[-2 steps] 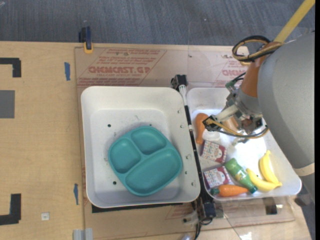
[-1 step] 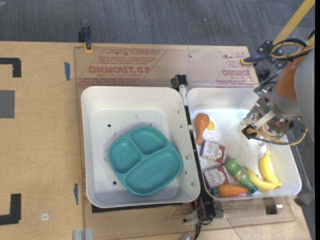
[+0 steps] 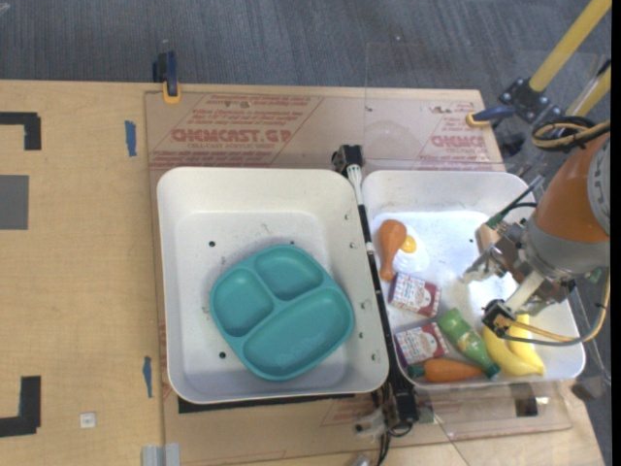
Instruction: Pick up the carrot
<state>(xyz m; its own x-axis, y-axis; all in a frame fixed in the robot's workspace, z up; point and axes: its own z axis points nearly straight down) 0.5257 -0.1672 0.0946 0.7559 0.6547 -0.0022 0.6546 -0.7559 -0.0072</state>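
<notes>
Your carrot (image 3: 449, 369) lies along the near edge of the right bin (image 3: 437, 187), touching the green bottle (image 3: 464, 335) and just beside the banana (image 3: 515, 350). The hand (image 3: 497, 294) hangs over the bin's right side, above the banana, apart from the carrot. You cannot tell from here how the hand is set.

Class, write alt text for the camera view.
A robot gripper hovers over the right bin, above a banana, green bottle, packets and the carrot. The left bin holds a teal divided plate.
</notes>
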